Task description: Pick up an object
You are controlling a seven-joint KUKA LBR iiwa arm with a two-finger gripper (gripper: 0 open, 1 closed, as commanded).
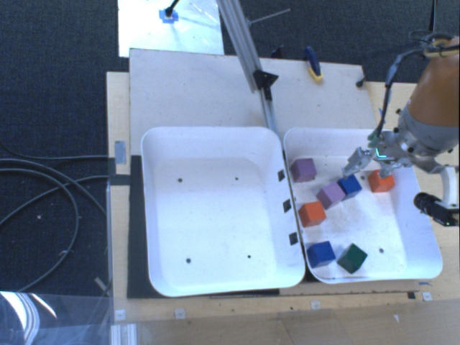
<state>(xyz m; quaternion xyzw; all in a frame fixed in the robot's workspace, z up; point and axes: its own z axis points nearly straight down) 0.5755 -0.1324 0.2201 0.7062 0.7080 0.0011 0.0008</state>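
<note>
Left bin [215, 214] on the desk [201, 85] bare white; right bin [424, 254] holds purple cube [303, 169] at 10 o'clock, orange cube [312, 213] and lilac cube [331, 194] mid-left, blue cube [320, 253] and green cube [352, 258] at 6 o'clock. Another blue cube [350, 185] near centre, orange-red cube [381, 182] at 2 o'clock. End effector [371, 162] hangs between those last two, grasping nothing; released or clenched, can't tell.
</note>
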